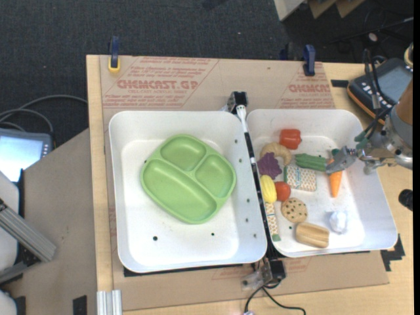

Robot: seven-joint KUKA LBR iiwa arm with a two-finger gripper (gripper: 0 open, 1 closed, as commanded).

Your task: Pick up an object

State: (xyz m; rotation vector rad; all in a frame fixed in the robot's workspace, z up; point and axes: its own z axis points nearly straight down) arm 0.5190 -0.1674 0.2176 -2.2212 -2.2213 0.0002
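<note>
While the arm (400, 126) reaches in from the right, its end effector (342, 157) sits low over the right bin (374, 235), at that bin's upper right part. Whether its parts are apart or together I cannot tell; the tip is small and dark and blends with the toys below. It lies just beside the top of an orange carrot (335, 183) and the right end of a green cucumber-like piece (310, 162), and I cannot tell if it touches either. No toy can be made out gripped in it.

The right bin holds a cluster of toy foods. A red pepper (290, 138) lies near the upper middle. Below it sits a tan ring-shaped pastry (275, 153), with a purple piece (268, 166) just beside it toward the divider. A patterned square cracker (301, 178) rests under the green piece. Along the left wall lie a yellow corn cob (268, 189) and a small red tomato (283, 190), touching or nearly so. Lower down are a chocolate chip cookie (294, 209), a tan bread roll (312, 235) and a crumpled white-grey object (338, 221) near the lower right.

The left bin (131, 241) carries a green divided plate (189, 178) with three compartments, lying slightly turned near its middle.

Both bins rest side by side on a brown board (164, 81) printed with red lettering, which lies on the table (407, 254). Two clamps, a blue-and-yellow clamp (115, 54) and a blue clamp (308, 59), hold the board's far edge.
</note>
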